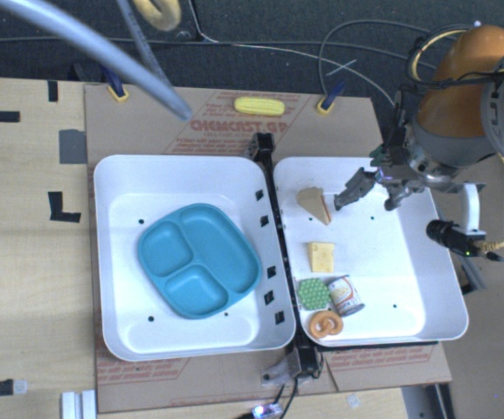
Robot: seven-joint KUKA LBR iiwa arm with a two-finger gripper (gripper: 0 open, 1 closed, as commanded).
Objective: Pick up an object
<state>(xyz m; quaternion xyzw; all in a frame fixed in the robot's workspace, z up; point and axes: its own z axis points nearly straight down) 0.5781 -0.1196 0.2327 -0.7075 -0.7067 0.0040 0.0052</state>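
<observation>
My gripper (376, 195) hangs open over the upper part of the right bin (409, 260), its two dark fingers (349, 190) spread apart with nothing between them. Just left of it lies a tan wedge (316, 204). Below that sits a yellow cheese-like block (321, 257). Near the bin's front lie a green round piece (314, 293), a small can (347, 294) on its side and a pretzel-shaped piece (326, 324). All these objects rest on the bin floor, apart from the gripper.
The left bin (129, 190) holds a blue divided plate (198, 258). A yellow banana-like object (258, 106) lies on the cardboard behind the bins. A grey pole (86, 33) crosses the upper left. Cables loop behind the arm.
</observation>
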